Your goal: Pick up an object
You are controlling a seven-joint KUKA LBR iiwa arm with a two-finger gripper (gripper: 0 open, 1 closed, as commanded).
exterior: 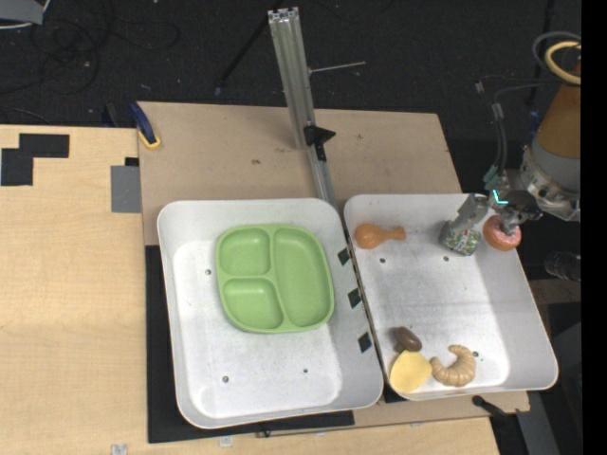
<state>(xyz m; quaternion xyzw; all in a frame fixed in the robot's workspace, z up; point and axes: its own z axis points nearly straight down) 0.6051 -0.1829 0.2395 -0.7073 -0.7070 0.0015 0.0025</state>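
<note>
On the left, the left bin carries a green divided plate, well apart from anything the arm is near; it plays no part in the risk here. Right of the divider, the right bin holds an orange drumstick-like toy near its top left, and along the bottom edge a small brown piece, a yellow piece and a tan curled pastry shape, the three lying close together. Near the top right sits a grey speckled object, with a pinkish donut-like object just beside it on the rim. The hand hangs over that corner, and I cannot tell whether it is open, closed or gripping anything, since its tips blur into the two objects below. My judgement is that the likeliest failure is a grasp at this corner: the donut sits at the bin wall, so a finger may strike the rim or push it over the edge, and the grey object so near could be knocked or pinched along with it. The clustered bottom pieces would also be hard to take singly. The arm is cut off at the right, the grey object's shape is unclear, and a glare of teal light hides part of the wrist.
</note>
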